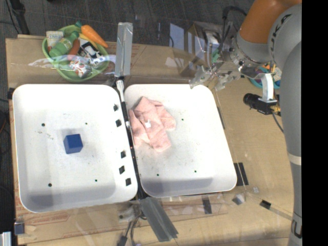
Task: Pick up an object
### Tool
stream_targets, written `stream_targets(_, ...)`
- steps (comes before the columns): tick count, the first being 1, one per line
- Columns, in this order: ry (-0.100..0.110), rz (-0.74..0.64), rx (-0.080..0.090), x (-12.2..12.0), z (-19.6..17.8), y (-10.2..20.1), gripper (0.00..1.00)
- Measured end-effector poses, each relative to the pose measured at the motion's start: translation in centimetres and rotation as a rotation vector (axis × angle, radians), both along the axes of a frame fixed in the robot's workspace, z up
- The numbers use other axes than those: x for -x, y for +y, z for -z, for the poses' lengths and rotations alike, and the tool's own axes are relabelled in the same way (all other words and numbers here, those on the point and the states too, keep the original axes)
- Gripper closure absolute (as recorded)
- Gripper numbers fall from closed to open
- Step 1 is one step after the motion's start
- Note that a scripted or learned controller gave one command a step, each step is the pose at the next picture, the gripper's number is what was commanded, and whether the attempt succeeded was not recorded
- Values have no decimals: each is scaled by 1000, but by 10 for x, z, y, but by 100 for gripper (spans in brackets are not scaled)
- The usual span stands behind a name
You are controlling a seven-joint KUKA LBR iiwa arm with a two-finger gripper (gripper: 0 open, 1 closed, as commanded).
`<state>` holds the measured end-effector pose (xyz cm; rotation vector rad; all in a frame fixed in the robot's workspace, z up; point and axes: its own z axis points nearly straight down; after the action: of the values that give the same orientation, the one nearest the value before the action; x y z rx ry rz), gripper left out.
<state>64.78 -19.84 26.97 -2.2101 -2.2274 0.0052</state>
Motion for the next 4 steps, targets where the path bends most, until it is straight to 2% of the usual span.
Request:
stream_targets(1, 2, 45, -1, 16, 119, 78, 0)
stream_targets(2, -5, -64, -1, -1, 176, 68, 0)
stream_targets(3, -7, -129, 0, 45, 175, 46, 0)
stream_targets(4, -5, -138, 1, 7, 176, 104, 0)
